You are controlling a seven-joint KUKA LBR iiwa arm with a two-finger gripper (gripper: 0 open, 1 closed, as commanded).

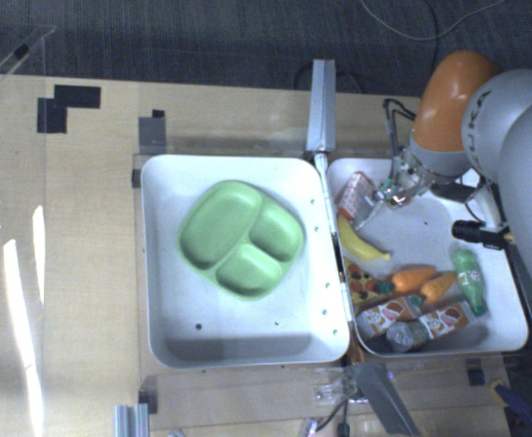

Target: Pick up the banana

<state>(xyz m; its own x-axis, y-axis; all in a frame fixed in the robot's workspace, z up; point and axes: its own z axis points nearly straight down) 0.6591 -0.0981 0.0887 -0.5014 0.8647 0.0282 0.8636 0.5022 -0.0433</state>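
The gripper [395, 192] hovers near the right bin's [512, 335] far edge, jaw state untellable; the approach step needs descent onto the banana [359, 244] by the left wall.

I was in a robotics lab; my bench [84, 244] was pale wood with black tape markers [66, 106]; two white bins [239, 349] sat bolted between metal brackets [322, 107]; loose cable [430, 12] on dark carpet [175, 25] behind.
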